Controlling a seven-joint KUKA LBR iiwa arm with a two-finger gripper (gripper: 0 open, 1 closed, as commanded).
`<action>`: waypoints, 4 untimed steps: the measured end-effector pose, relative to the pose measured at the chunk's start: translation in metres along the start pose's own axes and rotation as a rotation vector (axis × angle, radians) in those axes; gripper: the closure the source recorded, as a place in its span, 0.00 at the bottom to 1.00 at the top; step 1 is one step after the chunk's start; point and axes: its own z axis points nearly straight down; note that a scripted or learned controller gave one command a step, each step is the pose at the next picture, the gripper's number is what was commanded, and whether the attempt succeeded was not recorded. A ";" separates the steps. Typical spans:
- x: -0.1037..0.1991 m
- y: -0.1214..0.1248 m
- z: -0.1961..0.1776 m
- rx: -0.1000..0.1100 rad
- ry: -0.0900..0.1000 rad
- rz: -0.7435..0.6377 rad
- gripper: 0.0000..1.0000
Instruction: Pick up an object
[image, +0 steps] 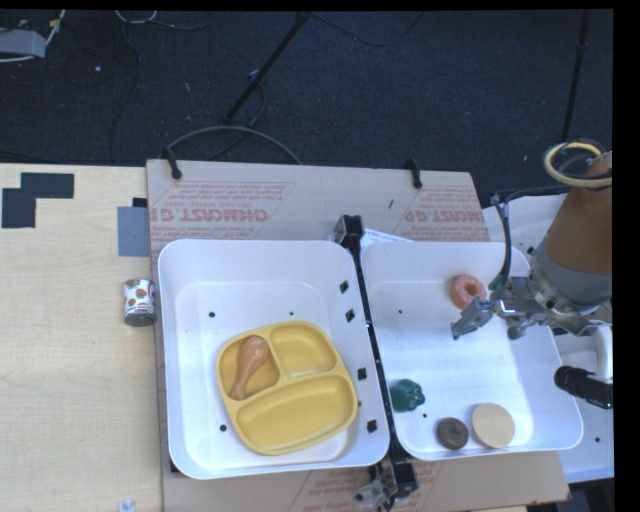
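The right bin (540, 400) holds a pink donut (466, 290) near its back, a dark green lump (406, 394) by its left wall, and a brown disc (452, 433) beside a beige round piece (493, 425) at its front. My gripper (470, 322) hangs over the right bin's upper middle, just below and beside the donut, with the arm's wrist (570, 290) behind it at the right. Nothing shows as held in it.
In the left bin (190, 300) lies a yellow divided plate (300, 410) with a tan drumstick (250, 365) in its left compartment. A small printed can (139, 301) lies on the bench left of that bin. A black divider (365, 340) separates the bins.
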 end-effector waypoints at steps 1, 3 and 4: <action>0.002 -0.003 0.065 0.002 0.001 0.000 0.00; 0.001 -0.003 0.100 -0.006 0.000 0.005 1.00; 0.000 0.001 0.037 -0.011 -0.003 -0.002 1.00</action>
